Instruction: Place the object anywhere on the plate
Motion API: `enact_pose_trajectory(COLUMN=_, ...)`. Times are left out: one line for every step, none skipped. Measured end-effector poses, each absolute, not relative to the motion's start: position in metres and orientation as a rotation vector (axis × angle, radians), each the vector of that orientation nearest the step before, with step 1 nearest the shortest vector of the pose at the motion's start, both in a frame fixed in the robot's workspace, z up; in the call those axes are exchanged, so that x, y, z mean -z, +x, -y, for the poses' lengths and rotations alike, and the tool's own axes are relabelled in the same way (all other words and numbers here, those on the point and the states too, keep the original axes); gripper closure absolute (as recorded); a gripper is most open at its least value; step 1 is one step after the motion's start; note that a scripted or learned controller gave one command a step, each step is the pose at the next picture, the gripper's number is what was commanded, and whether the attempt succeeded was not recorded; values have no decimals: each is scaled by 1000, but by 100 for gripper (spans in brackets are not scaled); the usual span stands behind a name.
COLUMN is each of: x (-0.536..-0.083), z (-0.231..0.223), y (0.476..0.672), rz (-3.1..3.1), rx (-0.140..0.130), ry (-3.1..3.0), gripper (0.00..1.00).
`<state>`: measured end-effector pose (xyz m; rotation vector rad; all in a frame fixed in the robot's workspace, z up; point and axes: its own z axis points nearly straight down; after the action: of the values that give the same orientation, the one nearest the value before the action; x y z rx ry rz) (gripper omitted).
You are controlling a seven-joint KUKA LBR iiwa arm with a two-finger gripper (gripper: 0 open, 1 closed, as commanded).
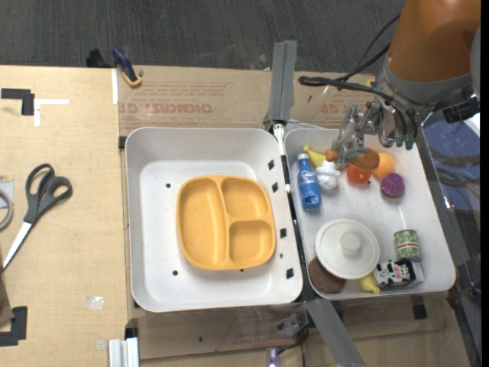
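Overhead, arm (pixel 432 40) reaching down, fingers (pixel 348 150) at orange fruit (pixel 361 168), grip unclear.

Arm (pixel 439 33) cut off at top edge.

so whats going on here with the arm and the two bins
The arm has its gripper down in the right bin, among a cluster of small toy items near an orange-red piece and a blue bottle. Whether it has hold of anything cannot be told. The yellow divided plate sits in the left bin with nothing on it, so the placing is not yet done.
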<state>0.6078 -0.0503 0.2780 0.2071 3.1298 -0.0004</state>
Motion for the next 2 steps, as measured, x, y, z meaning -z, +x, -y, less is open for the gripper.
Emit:
enact_pose_trajectory(x=-312, z=-7, y=539, rz=-3138, rx=0, ry=90, gripper=100)
enact_pose_trajectory(x=-194, z=-38, y=521, rz=-3140, rx=-1, ry=-54, gripper=100)
